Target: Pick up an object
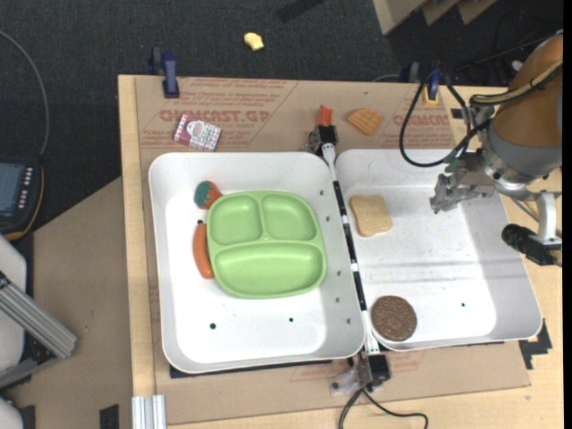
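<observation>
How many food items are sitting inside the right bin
2: a tan bread slice near the bin's left wall, and a brown round patty at its near left corner.

Glossy green plastic tray (265, 244); smooth white plastic bins (259, 342); matt cardboard bench (268, 114)

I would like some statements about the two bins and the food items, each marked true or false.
1. The green three-compartment plastic plate lies in the left white bin. True.
2. The round brown patty lies on the green plate. False: it lies in the right white bin, near its front left corner.
3. The tan bread slice lies in the right bin. True.
4. The orange sausage-shaped piece lies in the right bin. False: it lies in the left bin, beside the plate.
5. The robot's hand holds the bread slice. False: it is apart from it.
</observation>
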`<control>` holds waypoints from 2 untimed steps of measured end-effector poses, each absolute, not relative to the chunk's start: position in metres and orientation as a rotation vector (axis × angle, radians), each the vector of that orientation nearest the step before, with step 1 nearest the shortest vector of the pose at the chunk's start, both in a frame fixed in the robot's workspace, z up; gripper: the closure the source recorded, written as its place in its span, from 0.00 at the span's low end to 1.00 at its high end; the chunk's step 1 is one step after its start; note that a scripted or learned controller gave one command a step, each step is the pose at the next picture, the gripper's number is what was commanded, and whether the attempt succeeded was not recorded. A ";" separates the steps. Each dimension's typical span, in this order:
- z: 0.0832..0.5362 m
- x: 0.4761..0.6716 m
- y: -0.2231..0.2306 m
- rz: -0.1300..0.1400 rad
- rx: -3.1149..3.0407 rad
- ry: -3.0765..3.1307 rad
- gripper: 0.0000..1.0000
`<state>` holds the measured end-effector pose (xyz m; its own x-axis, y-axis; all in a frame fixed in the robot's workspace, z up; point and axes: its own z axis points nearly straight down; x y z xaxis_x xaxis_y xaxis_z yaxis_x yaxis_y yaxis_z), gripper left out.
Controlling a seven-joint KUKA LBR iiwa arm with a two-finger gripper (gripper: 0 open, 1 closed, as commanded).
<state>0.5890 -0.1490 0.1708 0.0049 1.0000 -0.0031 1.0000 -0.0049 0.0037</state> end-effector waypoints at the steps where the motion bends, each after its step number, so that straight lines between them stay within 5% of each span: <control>1: 0.167 0.590 -0.145 0.000 2.221 2.220 0.00; 2: 0.154 0.602 -0.089 0.000 2.218 2.229 0.00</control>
